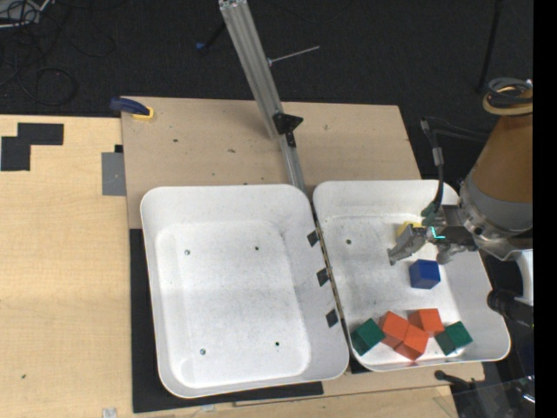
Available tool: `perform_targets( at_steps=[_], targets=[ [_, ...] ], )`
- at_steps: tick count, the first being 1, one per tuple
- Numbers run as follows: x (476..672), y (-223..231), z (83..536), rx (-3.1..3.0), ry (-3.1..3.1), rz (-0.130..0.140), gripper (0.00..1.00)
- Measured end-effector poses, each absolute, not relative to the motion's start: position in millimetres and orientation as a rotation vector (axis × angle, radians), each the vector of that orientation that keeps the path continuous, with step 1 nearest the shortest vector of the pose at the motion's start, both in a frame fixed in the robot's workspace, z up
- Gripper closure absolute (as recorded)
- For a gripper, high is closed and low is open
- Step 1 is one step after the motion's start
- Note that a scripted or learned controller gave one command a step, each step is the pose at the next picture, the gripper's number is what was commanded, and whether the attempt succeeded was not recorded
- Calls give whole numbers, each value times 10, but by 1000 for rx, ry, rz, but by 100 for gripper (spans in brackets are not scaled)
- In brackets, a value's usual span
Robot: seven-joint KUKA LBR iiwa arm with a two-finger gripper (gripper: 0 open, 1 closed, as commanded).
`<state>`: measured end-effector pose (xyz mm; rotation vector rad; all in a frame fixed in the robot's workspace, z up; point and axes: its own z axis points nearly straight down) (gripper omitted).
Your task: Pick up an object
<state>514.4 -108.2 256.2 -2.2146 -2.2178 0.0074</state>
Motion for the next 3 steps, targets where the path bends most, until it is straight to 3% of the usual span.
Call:
perform_targets(
  at_steps=[1,3],
  targets=[
    [5150,-1097,2586,-2224,-2216,2,0],
    [5056,-1030,1687,-2217,-2214,8,0]
  ],
)
